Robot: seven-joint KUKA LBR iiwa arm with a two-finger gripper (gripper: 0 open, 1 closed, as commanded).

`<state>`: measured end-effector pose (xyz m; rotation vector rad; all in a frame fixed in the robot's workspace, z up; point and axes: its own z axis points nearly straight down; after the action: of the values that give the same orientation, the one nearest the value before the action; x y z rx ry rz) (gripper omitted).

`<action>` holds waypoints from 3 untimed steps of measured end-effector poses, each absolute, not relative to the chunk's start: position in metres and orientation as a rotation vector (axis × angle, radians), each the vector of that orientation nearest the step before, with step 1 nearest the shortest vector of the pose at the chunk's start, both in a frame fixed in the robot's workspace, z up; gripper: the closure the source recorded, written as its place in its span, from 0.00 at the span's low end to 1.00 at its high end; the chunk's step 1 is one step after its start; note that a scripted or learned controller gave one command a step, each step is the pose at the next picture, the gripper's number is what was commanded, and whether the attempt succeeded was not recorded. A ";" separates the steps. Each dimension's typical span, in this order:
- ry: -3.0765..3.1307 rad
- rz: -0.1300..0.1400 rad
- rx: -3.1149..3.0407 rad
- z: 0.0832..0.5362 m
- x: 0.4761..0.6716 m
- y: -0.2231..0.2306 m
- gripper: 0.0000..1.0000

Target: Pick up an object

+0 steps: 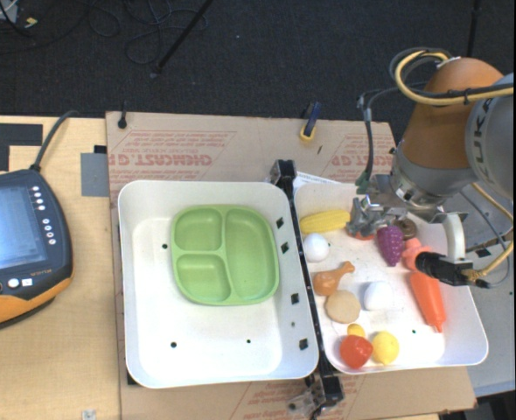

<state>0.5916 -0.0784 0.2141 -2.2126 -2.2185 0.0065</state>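
In the right bin (455, 339), the pincer (366, 219) sits low near the back wall, arm reaching in from the right. Cannot tell whether it is released or clenched; nothing visibly grasped.

Candidate objects, all in the right bin:
- yellow banana-like toy (324, 221), just left of the pincer, near the divider between the bins
- purple grapes (391, 242), just right of and below the pincer, close enough that contact is unclear
- white egg (316, 248), below the yellow toy
- orange drumstick (332, 278), mid-bin
- beige round piece (343, 306), touching or nearly touching the drumstick's lower end
- white ball (379, 295), just right of the beige piece
- carrot (429, 299), lying lengthwise toward the right side, a pink piece at its upper end, partly hidden
- red tomato (356, 352) and yellow lemon (385, 347), side by side at the front edge, a small yellow bit just above the tomato

The left bin (153, 322) holds a green divided plate (225, 254), lying flat and roughly centred. A tablet-style pendant (13, 243) lies on the surface (66, 366), well left of both bins.
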 end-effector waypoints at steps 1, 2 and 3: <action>-2.220 0.006 -2.211 0.223 0.563 -0.026 1.00; -2.218 0.009 -2.212 0.212 0.531 0.017 1.00; -2.221 0.007 -2.212 0.228 0.508 0.063 1.00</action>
<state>0.5084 0.0633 0.2284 -2.2116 -2.2210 0.0072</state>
